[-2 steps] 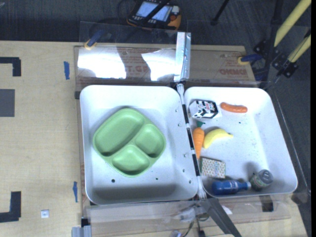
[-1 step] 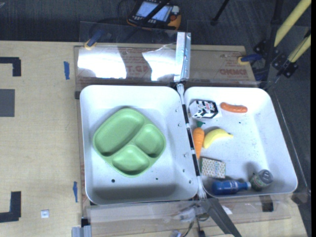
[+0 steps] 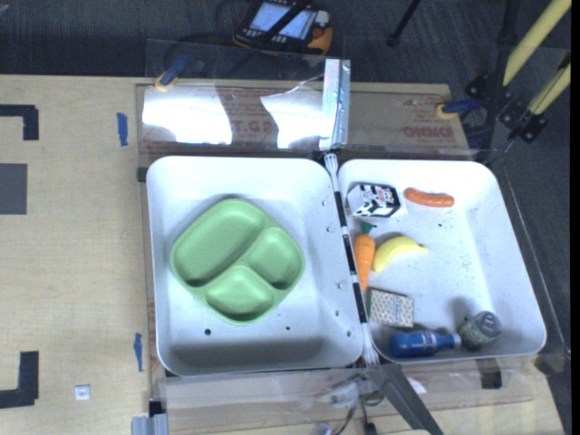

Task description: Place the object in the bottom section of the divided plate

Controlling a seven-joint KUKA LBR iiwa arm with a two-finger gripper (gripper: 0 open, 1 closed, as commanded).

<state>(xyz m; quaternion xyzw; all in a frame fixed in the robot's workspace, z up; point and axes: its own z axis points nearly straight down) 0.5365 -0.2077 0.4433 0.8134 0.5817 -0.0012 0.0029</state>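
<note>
A green divided plate (image 3: 237, 257) lies in the left white bin (image 3: 181, 188), with one large section and two smaller ones, all bare. The right bin (image 3: 507, 243) holds the loose objects: a red sausage (image 3: 429, 198), a black-and-white packet (image 3: 373, 200), an orange carrot (image 3: 363, 255), a yellow banana (image 3: 396, 250), a patterned square sponge (image 3: 391, 308), a blue bottle (image 3: 420, 342) lying on its side and a small grey can (image 3: 479, 329).
A clear plastic wall (image 3: 236, 107) rises behind the bins, with a metal post (image 3: 335, 102) at the middle. A tablet (image 3: 281, 24) lies beyond it. Tripod legs (image 3: 535, 34) stand at the upper right. Wooden bench (image 3: 72, 243) stretches left.
</note>
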